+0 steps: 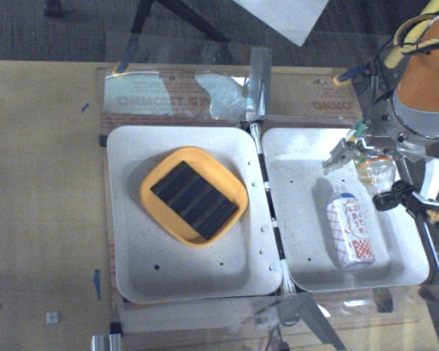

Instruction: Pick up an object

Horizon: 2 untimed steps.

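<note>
2 shallow white bins are sitting side by side on the bench: the left bin [124, 269] in the centre-left of the frame, the right bin [402, 269] in the centre-right. Their inner edges are lying just beside each other along a central seam.

Count of loose items: 2 clearly seen, 1 per bin.

Lower right of the frame: 1 white carton [350, 231] with red lettering and a red checked patch is lying on its side on the floor of the right bin, long axis running roughly up and down the frame.

Centre-left: 1 yellow tray-like object [193, 195] with a dark ribbed panel on top is lying flat in the left bin, turned at a slant.

Upper right: 1 gripper [356, 156] is hanging over the upper part of the right bin, just above the carton's upper end. A clear, glossy item is showing beside it; its identity cannot be told. How far the jaws are standing open cannot be told, nor whether anything is being gripped. The arm's orange band [424, 79] is showing at the right edge.
</note>
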Available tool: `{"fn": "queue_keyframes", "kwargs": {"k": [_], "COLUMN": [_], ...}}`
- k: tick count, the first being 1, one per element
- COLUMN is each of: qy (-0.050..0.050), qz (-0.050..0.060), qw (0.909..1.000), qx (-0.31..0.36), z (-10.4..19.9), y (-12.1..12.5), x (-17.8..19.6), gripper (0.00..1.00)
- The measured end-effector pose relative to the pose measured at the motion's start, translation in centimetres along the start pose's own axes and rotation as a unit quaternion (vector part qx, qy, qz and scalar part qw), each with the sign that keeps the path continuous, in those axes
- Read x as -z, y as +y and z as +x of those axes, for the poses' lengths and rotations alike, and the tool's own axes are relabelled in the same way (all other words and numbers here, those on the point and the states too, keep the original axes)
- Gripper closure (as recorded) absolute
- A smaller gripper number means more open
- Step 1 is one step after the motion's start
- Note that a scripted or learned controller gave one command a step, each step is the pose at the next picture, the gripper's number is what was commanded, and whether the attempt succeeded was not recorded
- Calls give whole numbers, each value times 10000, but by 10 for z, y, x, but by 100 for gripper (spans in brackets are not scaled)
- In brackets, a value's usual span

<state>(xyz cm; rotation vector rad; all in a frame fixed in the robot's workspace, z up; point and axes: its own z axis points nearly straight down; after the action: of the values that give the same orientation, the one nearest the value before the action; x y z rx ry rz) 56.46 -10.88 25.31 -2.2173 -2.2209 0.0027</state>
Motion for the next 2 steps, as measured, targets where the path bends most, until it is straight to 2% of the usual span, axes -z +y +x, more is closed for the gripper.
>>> {"fn": "queue_keyframes", "kwargs": {"k": [1, 2], "qy": [-8, -9], "qz": [-28, -27], "qw": [9986, 9985], "qx": [-528, -549], "z": [-14, -15], "y": [5, 4], "x": [-158, -149], "gripper": [0, 100]}}
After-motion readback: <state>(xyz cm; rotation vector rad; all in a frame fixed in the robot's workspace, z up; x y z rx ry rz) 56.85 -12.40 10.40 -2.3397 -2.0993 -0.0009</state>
